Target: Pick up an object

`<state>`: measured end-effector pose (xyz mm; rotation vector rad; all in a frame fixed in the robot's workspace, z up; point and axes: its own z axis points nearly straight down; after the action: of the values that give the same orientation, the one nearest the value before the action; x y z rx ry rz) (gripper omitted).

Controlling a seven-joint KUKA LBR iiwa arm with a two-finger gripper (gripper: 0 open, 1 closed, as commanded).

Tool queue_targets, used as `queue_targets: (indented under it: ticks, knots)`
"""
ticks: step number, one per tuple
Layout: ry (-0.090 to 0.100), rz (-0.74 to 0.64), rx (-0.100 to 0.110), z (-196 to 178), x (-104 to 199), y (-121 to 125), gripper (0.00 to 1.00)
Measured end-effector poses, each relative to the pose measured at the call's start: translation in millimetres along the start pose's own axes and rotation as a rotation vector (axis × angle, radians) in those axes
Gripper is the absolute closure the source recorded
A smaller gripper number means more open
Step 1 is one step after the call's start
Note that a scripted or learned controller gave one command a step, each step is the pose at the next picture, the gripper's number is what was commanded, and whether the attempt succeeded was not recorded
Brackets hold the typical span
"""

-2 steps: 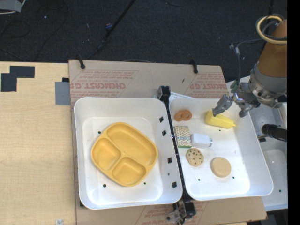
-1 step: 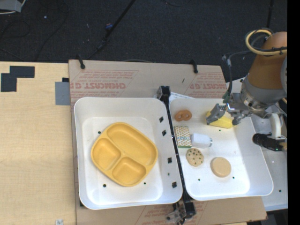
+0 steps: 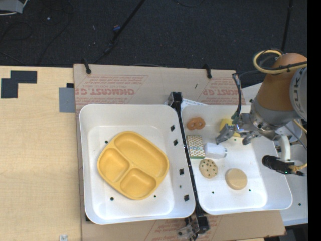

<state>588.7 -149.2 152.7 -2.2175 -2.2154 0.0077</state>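
Hovering: gripper (image 3: 226,133) low in right bin (image 3: 273,197), approach step. Jaws apparently spread, nothing between them. White cup (image 3: 215,150) lies just below jaws; cookie (image 3: 208,168) further below. Next move: descend onto cup, close.

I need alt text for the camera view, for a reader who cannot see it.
A grey robot arm reaches from the right, its claw over the right bin, which holds a pretzel, a cookie and a tan disc. The left bin holds a yellow divided plate.
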Motion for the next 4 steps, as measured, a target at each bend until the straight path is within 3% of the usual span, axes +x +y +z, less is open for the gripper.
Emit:
queue_targets:
  ticks: [1,2,3,4]
  knots:
    - [0.005,-0.001,-0.013,53.6,7.8,5.0,0.00]
    - [-0.001,-0.002,-0.033,34.6,6.4,10.3,1.00]
    - [-0.002,-0.002,-0.010,-8.6,7.5,7.9,1.00]
    - [-0.002,-0.002,-0.012,-72.1,4.6,6.1,1.00]
